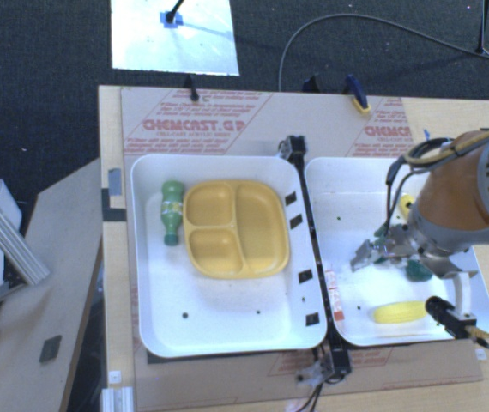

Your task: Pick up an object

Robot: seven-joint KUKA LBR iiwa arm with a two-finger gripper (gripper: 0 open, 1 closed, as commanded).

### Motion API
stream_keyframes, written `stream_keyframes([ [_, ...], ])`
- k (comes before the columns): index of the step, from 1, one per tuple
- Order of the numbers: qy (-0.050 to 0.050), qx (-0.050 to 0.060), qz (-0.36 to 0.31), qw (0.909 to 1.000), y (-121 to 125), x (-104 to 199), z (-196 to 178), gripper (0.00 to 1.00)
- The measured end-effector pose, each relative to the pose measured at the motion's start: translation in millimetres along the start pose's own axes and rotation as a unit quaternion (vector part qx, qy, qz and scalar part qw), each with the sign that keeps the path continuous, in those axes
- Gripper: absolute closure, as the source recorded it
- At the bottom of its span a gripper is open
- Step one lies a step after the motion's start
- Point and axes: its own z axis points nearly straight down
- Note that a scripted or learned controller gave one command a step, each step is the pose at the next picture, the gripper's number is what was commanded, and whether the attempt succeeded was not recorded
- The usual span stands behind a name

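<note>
place: robot lab; signs: bench (227,114) | twin bins (146,256) | cables (330,33)

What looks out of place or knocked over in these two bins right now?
The green bottle in the left bin lies on its side beside the yellow divided plate rather than standing. In the right bin, the banana lies flat near the front wall. Nothing looks spilled or broken.

Two bins (227,337) (347,230) (one tray (234,228), one bottle (172,212), one banana (399,313))
</note>
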Motion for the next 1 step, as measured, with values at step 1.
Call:
stream_keyframes([
  [1, -0.001, -0.002, 0.000, 1.0000, 1.3, -0.9, -12.7, 1.00],
])
